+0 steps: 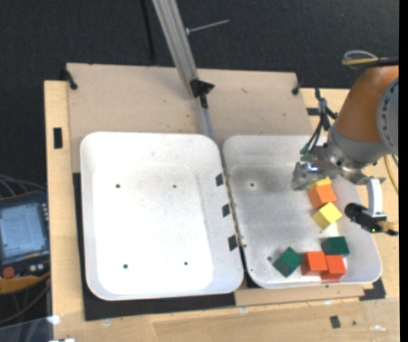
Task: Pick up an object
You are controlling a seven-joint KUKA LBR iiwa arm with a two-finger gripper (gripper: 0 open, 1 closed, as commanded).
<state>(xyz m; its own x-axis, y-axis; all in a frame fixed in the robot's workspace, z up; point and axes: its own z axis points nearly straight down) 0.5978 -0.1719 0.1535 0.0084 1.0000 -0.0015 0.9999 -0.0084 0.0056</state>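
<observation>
Six blocks, all in right bin [260, 164]: lower right, green block [287, 261], two orange [315, 262] [335, 266], second green [335, 246] near rim. Above, yellow block [326, 215], orange block [324, 192] just beside hand [305, 177]; hand's grip state cannot tell. Left bin [154, 212] open room. Pendant [15, 235] frame left.

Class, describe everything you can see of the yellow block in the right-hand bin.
The small yellow cube-shaped block looks solid and matte, possibly wood or foam. It sits tilted, corner-on to the camera, on the floor of the shallow white right-hand bin near its right wall. An orange block lies right above it, seemingly touching. The robot's hand is up-left of both.
</observation>
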